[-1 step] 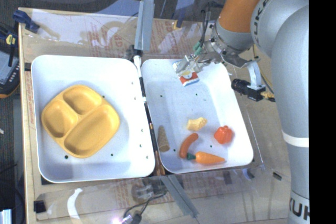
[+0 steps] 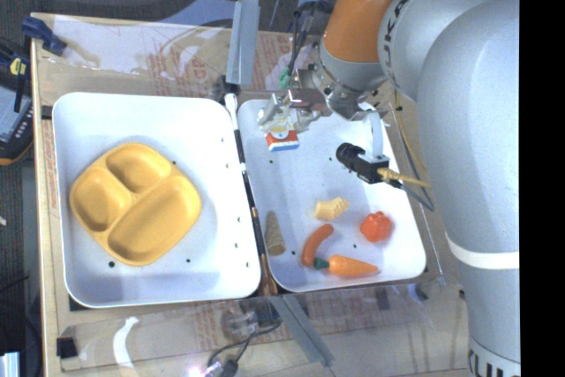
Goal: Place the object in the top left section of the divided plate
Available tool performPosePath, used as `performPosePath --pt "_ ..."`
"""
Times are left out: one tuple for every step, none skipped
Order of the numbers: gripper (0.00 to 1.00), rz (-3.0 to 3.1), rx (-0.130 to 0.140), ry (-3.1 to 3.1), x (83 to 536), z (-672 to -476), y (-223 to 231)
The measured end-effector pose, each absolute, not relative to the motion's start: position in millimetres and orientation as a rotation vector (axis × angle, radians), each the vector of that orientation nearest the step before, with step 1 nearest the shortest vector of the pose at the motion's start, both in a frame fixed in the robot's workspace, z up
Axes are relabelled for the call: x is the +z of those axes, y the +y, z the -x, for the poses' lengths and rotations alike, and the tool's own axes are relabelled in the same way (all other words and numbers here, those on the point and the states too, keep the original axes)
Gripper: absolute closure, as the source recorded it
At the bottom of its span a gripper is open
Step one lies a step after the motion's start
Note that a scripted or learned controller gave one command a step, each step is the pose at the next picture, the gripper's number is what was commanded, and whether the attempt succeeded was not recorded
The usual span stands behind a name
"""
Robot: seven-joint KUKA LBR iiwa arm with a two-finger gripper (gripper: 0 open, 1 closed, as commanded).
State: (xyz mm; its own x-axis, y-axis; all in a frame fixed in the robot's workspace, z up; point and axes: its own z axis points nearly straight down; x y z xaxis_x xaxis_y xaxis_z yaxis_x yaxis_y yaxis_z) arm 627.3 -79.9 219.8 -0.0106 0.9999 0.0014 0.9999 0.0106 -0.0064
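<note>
- Currently my gripper (image 2: 281, 112) sits over the far corner of the right bin (image 2: 296, 190), close to the wall it shares with the left bin (image 2: 88, 124).
- Jaw state: cannot tell; my wrist body blocks the gap from this camera.
- Task's thing, by my judgement: the small red, white and blue block (image 2: 283, 140), as it is the item nearest me. It shows just below my tip in the view, touching or very nearly. I cannot confirm whether it is held or merely lying in the bin.
- Block's long axis: it seems to run across the view, but the block is too small to be sure.
- Target: the yellow plate (image 2: 78, 197) lies in the left bin, well apart from the block, to the view's left and nearer the camera.
- Other items, a carrot (image 2: 351, 266) and a sausage (image 2: 316, 243) among them, lie at the near end of the right bin.
- Finding: placement not yet done. The coming move turns on a secure grip, then a carry left over the dividing wall.
</note>
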Motion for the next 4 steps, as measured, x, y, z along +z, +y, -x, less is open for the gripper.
performPosePath --pt "1.0 2.233 0.009 -2.204 200.1 -582.6 -5.6" --pt "1.0 2.22 0.008 -2.217 190.6 -511.8 56.8" --pt "1.0 2.129 0.003 -2.308 296.2 -608.2 108.7" --pt "1.0 2.15 0.009 -2.285 218.7 -575.8 141.3"
